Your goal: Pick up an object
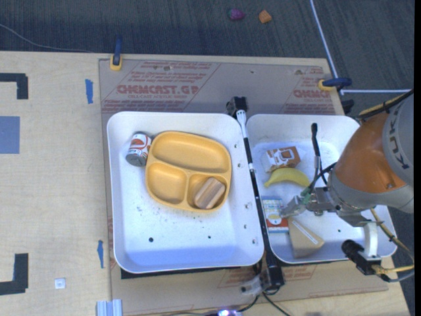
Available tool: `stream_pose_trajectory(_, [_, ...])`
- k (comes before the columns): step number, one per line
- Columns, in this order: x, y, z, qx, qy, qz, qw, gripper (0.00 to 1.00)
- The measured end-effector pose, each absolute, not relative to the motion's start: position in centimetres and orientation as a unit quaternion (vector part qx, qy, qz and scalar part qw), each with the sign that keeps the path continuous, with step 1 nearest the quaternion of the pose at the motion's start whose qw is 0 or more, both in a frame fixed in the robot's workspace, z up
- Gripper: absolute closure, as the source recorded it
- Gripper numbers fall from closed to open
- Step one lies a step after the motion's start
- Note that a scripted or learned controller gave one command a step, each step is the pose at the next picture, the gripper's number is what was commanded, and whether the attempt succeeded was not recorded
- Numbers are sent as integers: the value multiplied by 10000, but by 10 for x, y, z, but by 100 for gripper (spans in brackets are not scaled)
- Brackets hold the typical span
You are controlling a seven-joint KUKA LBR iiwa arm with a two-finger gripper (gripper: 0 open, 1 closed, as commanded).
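A tan wedge-shaped block (306,237) is seen at the near side of the right bin (385,250), its long side slanted toward the near right. Just above it hangs the gripper (294,207), low over a flat card (274,213). How far it is opened cannot be told. Farther back, a yellow banana (287,177) is laid across the bin.

From my feed, the arm (385,160) runs off the right edge. It covers part of the right bin (342,127). The gripper (294,207) is blurred; I cannot read its fingers. The can (137,149) label is illegible.
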State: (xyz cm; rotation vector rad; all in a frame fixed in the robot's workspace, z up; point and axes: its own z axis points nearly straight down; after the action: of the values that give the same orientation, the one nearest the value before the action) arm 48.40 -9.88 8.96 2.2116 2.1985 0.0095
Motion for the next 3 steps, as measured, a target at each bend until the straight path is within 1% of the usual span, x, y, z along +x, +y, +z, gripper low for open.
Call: stream_pose_trajectory(3, [484,-98,90,7094,7047,28,118,0])
